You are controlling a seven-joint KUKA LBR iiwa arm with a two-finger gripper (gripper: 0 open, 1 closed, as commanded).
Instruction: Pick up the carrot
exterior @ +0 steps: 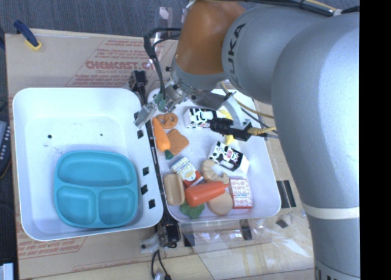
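**Arm low over the right bin, carrot just below it**

The worktop (98,52) is covered in brown printed cardboard and bears two white bins side by side. The left bin (36,120) holds a blue divided tray (96,188); the right bin (269,193) is crowded with toy food — a cow-print carton (227,156), a bread roll (173,187), a red pepper (206,192).

The carrot (161,134) lies near the right bin's left wall, at the far end, pointing away. The gripper (157,106) sits just beyond the carrot's far tip — whether its fingers are spread or closed, I cannot tell.
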